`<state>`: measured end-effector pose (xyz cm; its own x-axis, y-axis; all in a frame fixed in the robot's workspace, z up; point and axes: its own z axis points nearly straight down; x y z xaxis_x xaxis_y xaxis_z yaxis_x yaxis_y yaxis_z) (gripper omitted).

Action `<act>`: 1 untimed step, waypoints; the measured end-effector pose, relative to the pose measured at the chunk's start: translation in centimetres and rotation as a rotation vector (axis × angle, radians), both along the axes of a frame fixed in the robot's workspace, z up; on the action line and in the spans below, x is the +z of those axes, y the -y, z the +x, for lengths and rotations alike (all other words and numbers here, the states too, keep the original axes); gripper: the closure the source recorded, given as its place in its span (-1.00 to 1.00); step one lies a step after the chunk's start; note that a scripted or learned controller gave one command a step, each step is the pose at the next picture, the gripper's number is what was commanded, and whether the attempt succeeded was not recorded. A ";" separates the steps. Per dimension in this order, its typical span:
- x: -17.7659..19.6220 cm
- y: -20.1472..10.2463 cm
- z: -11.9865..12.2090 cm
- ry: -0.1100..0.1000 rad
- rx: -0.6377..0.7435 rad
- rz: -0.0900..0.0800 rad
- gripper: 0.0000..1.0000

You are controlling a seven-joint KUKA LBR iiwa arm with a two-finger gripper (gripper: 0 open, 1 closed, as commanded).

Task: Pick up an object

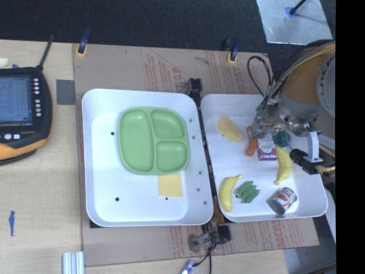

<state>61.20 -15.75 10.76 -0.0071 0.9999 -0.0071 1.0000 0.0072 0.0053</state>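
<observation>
The tabletop (pixel 34 210) is pale wood, with a brown cardboard sheet (pixel 142 67) clamped over its middle and two shallow white bins sitting on that side by side. The left bin (pixel 97 198) holds a green divided plate (pixel 153 140) in its upper middle and, just below the plate, a flat yellow square (pixel 170 185) like a cheese slice.

The grey arm (pixel 311 93) with its orange band comes in from the right and hangs over the upper right part of the right bin (pixel 214 110). Its gripper (pixel 267 131) points down into a small cluster of things there; from where I stand I cannot tell how it is set or whether it has hold of anything.

On the far left of the tabletop rests an orange-and-black control pendant (pixel 20 113) with a lit screen.

In the right bin, going down in size: a yellow banana (pixel 283 165) at the right, a second banana (pixel 227 192) at the lower left, a pale yellow wedge (pixel 230 129) at the upper left, a small can (pixel 282 200) lying on its side in the lower right corner, a red-and-white packet (pixel 266 149) right under the gripper, a green leafy piece (pixel 248 192) just beside the lower banana, and an orange carrot-like piece (pixel 251 147) touching the packet's left side.
</observation>
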 end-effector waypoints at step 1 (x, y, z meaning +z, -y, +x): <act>8.5 -8.0 -0.2 -0.007 -0.003 0.008 1.00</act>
<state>60.98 -7.73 19.26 -0.0043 1.0000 0.0013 1.0000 0.0043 -0.0014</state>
